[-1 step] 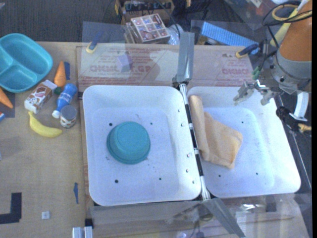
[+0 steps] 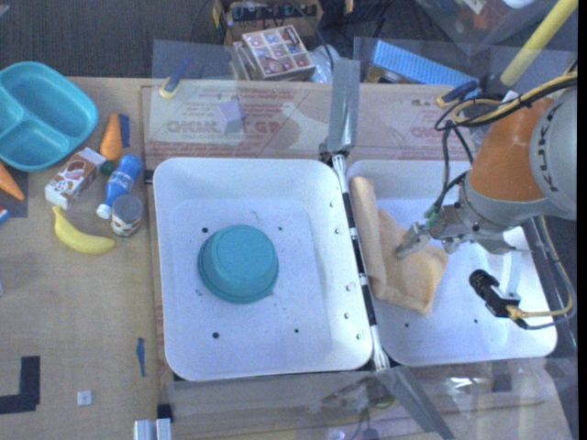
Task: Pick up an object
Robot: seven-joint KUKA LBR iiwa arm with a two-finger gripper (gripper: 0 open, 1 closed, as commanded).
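Front-most item: left shallow white plastic bin (image 2: 183, 337), holding one upturned teal round bowl (image 2: 238, 263) near its middle, well apart from the arm.

Right shallow white plastic bin (image 2: 541, 342): holds a tan, limp folded cloth or soft bread-like piece (image 2: 404, 269) lying against the bin's left wall, one long roll-shaped edge along the divider and a wider flap spreading toward the bin's middle.

End effector (image 2: 415, 239): at the wrist of the grey arm with orange band (image 2: 514, 168), poised over the upper part of the tan piece; whether it is open, closed or touching the piece cannot be told.

Judged step: closing in on the tan piece. Advice: descend on the raised fold rather than the flat flap, since a soft item likely slips or bunches; keep clear of the bin wall.

Hard to make out: the fingertips, lost against wrist hardware and cables; the tan piece's true material; a small black fitting (image 2: 486, 287) beside the wrist.

Wooden surface (image 2: 55, 337), far left: yellow banana (image 2: 81, 234), small bottle (image 2: 119, 183), teal divided tray (image 2: 41, 113).
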